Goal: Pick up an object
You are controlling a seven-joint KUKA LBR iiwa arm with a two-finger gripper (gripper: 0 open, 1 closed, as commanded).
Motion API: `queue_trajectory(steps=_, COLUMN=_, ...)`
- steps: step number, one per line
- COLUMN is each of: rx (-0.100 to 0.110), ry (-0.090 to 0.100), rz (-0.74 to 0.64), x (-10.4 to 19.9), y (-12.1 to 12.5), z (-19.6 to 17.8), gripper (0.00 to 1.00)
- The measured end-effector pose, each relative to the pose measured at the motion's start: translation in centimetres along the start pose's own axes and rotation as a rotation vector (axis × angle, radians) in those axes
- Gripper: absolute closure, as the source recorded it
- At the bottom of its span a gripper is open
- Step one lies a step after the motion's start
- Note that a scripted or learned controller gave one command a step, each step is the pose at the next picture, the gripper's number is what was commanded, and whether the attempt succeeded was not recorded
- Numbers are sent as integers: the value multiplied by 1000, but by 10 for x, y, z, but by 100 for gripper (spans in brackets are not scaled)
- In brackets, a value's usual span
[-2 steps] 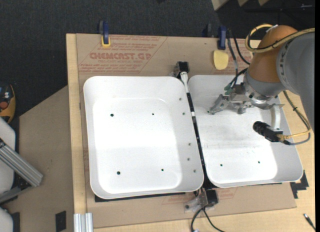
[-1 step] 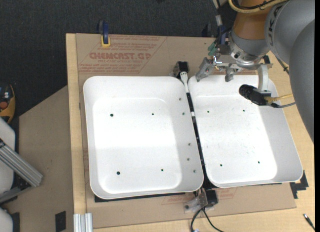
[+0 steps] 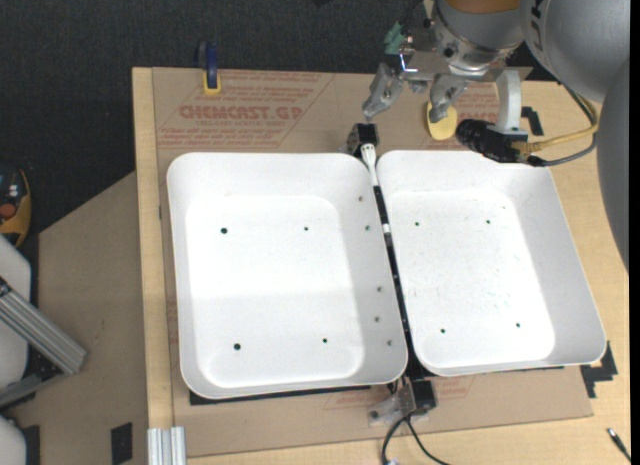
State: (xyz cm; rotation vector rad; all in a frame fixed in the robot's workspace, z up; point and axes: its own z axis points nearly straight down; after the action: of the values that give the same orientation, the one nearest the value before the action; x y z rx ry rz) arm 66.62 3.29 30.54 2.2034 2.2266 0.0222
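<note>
On bench: left bin, right bin side by side.

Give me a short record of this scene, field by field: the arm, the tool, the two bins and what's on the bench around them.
arm: grey with orange band, reaching in from the right, above the bench's far edge
tool: raised beyond the bins' far rims, fingers spread, nothing between them
left bin: white, shallow, bare floor with dark dots
right bin: white, shallow, same
clamp: blue and yellow, far left bench edge

Two white bins with small black dots sit on a tan counter printed with red lettering.
</note>
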Motion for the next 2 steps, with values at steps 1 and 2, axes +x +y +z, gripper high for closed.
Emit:
queue_trajectory(steps=1, rx=11, ry=-5, rz=8, x=-7, y=-1, z=-2, gripper=100)
queue_trajectory(steps=2, rx=3, ry=-9, rz=18, x=-97, y=1, z=-96, gripper=100)
